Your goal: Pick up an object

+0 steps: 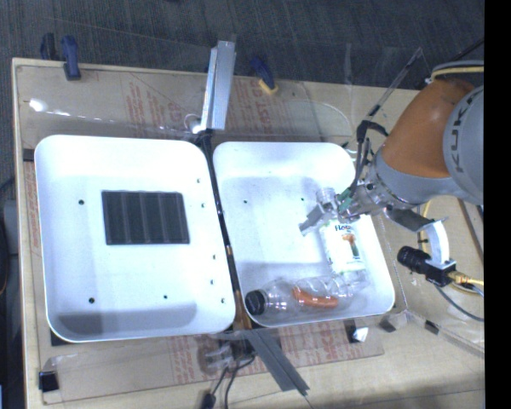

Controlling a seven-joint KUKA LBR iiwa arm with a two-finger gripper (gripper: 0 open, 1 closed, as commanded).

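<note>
1. A clear bottle with a white label is seen lying in the right bin, near its right wall.
2. The gripper is poised just above the bottle's top end; its finger spread cannot be told.
3. A second clear bottle is laid along the right bin's near wall.

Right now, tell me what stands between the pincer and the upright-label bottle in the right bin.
Nothing visible. The pincer hangs at the top end of the white-labelled bottle; the clear bottle lies beyond it, along the bin's near wall.
</note>
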